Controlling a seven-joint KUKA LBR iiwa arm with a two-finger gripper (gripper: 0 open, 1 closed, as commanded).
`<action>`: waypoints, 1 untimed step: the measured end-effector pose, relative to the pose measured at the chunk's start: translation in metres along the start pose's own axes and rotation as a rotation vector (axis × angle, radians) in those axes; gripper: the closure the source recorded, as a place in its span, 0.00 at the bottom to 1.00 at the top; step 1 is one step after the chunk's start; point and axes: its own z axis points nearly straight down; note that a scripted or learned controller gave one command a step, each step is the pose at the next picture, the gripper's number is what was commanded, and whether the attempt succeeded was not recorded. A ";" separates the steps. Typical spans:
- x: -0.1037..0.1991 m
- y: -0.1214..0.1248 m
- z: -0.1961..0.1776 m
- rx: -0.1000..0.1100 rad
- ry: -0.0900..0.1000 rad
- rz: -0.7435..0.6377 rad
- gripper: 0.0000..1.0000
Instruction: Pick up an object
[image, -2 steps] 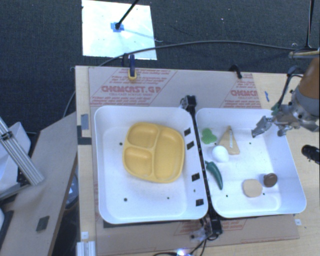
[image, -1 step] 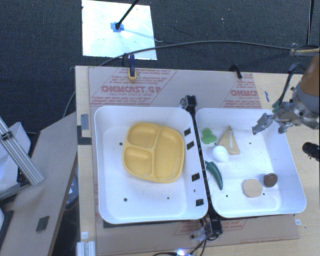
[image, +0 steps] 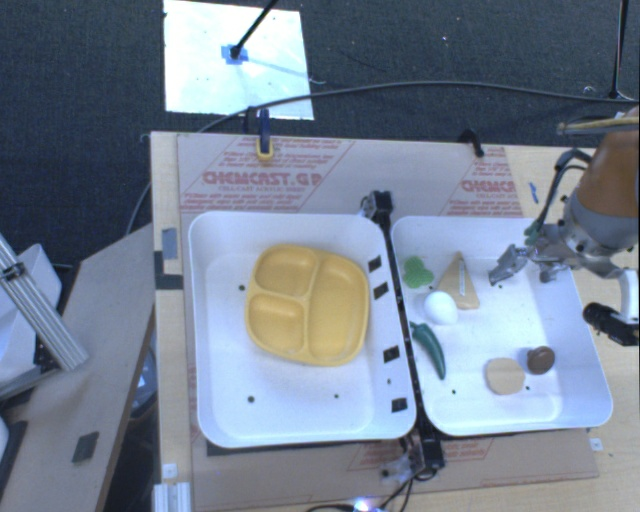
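Observation:
The right bin (image: 575, 330) holds several small items. A green leafy piece (image: 416, 270) lies at its far left, with a tan wedge (image: 460, 282) beside it and a white egg (image: 440, 307) just below. A green pepper (image: 430, 348) lies along the bin's left wall. A tan round cookie (image: 505, 376) and a brown lump (image: 540, 360) rest near the front right. My gripper (image: 507, 266) hangs over the upper right part of this bin, just right of the tan wedge and apart from it. Nothing shows in its grasp.
The left bin (image: 225, 300) carries a yellow divided plate (image: 305, 303) in its middle. A black-tabbed divider (image: 395, 310) runs between the two bins. The arm (image: 605, 200) comes in from the right over the bin's far corner. Cardboard (image: 330, 175) lies under both bins.

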 end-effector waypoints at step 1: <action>-0.005 0.000 0.043 0.000 -0.001 0.002 0.00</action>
